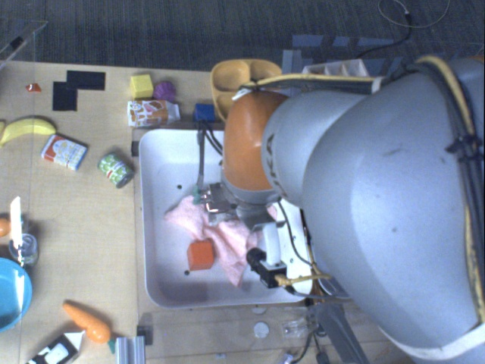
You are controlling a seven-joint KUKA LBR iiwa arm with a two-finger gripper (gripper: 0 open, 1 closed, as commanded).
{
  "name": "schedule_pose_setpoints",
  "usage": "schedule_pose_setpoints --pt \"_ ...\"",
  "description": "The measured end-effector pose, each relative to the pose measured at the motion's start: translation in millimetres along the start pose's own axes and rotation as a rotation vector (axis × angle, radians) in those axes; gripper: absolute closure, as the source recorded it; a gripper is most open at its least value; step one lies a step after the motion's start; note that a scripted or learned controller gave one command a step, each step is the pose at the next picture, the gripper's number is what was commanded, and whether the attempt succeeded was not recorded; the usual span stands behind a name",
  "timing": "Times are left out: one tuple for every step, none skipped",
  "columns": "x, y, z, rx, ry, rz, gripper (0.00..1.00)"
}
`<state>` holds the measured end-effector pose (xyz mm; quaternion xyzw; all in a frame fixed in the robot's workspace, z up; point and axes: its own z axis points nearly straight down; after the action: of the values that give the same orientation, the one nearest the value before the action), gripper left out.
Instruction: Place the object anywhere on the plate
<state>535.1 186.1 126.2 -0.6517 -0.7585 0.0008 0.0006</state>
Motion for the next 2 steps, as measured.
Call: schedule_pose_setpoints --pt "-62 -33 30 -0.036 0.005 -0.083 1.00" --pt "2 -34 12 -0.021 -0.011 -0.265 1.00"
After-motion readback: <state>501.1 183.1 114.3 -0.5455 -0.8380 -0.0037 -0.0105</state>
